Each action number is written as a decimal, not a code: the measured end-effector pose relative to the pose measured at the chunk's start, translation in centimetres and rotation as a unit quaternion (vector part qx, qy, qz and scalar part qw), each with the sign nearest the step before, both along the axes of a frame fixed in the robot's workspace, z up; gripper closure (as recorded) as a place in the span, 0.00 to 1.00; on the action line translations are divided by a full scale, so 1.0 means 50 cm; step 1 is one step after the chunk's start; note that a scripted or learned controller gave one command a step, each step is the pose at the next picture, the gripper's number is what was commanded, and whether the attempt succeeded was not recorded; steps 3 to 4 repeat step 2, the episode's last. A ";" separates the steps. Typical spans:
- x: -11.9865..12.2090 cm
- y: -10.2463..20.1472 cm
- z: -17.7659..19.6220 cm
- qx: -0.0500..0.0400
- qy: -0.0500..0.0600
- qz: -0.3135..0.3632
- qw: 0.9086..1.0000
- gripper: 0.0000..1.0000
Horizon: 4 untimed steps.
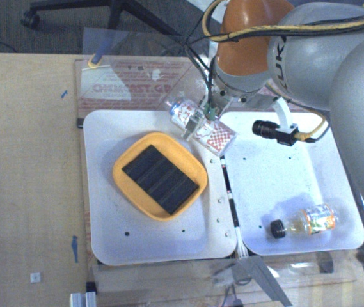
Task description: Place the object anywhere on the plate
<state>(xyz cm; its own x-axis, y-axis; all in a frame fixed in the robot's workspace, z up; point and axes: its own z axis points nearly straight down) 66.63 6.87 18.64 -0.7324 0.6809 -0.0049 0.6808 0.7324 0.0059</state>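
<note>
- Leftmost, a bare tan bench (28,171) fills the left third of the frame, with small blue marks on it.
- Just right of it, the left bin (105,229) holds a yellow plate (159,174), tilted diamond-wise at centre, with a dark ribbed square lying on its face.
- Above the bins, at upper centre, a clear sheet over a red-lettered board (130,85) lies flat.
- At the top edge where the two bins meet, the gripper (197,121) hangs over a red-and-white checked packet (215,136); a small crumpled wrapper (183,112) sits just to its left. Whether the fingers are spread or closed cannot be told.
- Right of centre, the right bin (284,178) holds a clear bottle (306,221) with a black cap, lying on its side at lower right, well apart from the plate.
- Upper right, the grey arm (335,37) with its orange band reaches in.
</note>
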 end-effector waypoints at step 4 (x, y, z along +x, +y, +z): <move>-0.022 0.131 0.104 0.000 0.001 -0.002 1.000 0.00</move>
